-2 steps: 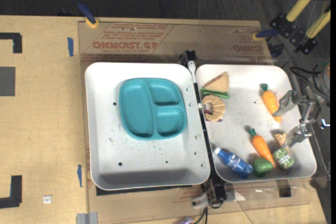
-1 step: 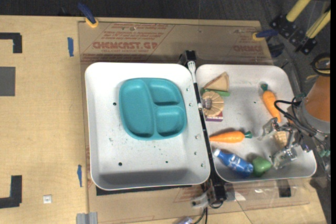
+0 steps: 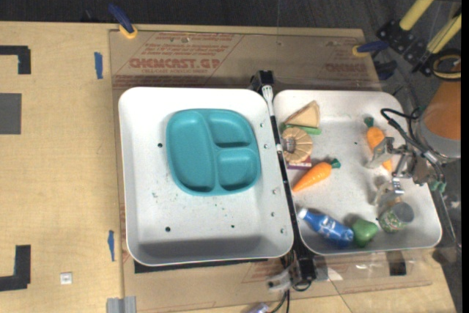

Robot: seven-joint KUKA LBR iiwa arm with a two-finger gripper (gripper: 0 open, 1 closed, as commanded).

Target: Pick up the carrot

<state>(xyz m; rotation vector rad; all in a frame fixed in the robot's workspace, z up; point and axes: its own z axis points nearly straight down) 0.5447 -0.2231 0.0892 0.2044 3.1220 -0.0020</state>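
The carrot, orange with a green top, lies on its side in the left half of the right bin, its green end pointing right. My gripper hangs over the right side of the same bin, well to the right of the carrot and apart from it. Above the gripper, the arm's orange band sits at the frame's right edge. A second, smaller orange piece with a green top lies just up and left of the gripper.
A teal divided plate sits in the left bin. The right bin also holds a sandwich wedge, a round burger-like toy, a blue bottle, a green item and a small can.
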